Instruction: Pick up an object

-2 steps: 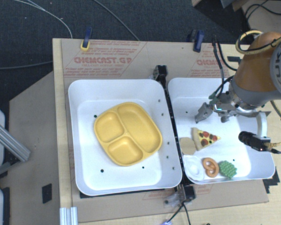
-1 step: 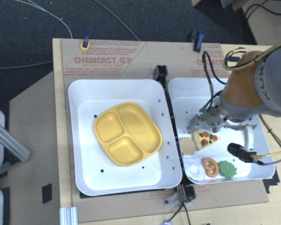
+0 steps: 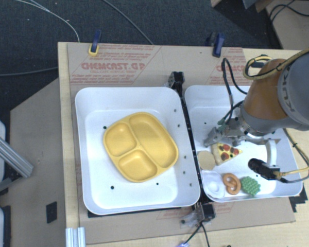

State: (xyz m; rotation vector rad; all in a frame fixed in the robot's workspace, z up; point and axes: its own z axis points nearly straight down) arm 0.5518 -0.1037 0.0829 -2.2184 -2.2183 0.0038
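My gripper (image 3: 225,136) hangs low in the right bin (image 3: 206,99), at the end of the grey arm that comes in from the right. Just below it lies a toy pizza slice (image 3: 227,152), yellow with red dots; whether the gripper touches it I cannot tell. Left of the slice rests a beige round piece (image 3: 206,160). Along the bin's front edge sit a white piece (image 3: 212,185), a brown pretzel (image 3: 230,183) and a green leafy piece (image 3: 250,186). Nothing shows between the gripper and the bin floor.
The left bin (image 3: 90,104) holds a yellow divided plate (image 3: 140,146) near its middle. A black divider strip (image 3: 188,138) runs between the two bins. The arm's orange band and grey body cover the right bin's far right part.
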